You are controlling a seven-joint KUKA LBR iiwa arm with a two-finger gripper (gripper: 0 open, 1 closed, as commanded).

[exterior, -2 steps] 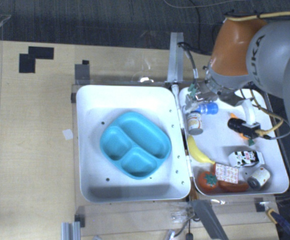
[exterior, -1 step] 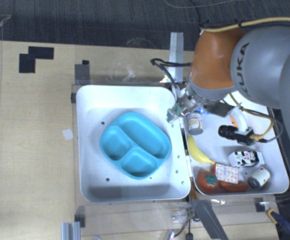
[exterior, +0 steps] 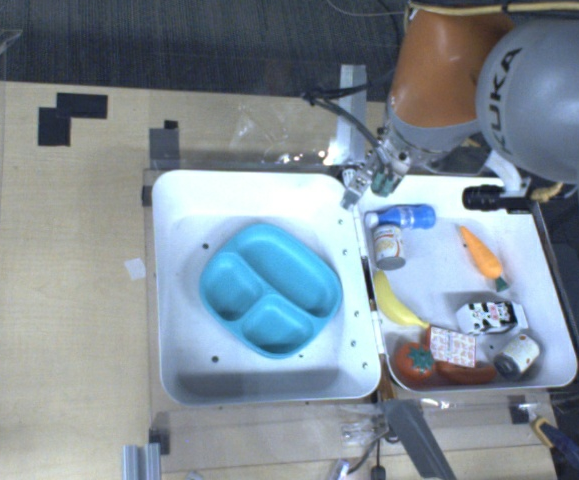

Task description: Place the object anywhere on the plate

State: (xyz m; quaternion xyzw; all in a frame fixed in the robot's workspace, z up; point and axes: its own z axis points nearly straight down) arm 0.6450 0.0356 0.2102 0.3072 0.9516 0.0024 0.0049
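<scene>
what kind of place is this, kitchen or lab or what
Most likely a robotics lab bench, not a kitchen. A grey KUKA arm with an orange band reaches over two shallow white plastic bins: one bears a blue divided plate, the other toy food such as a yellow banana and an orange carrot.

plate in left bin, banana right

A robotics lab: a KUKA arm over two white bins on a bench.
</scene>
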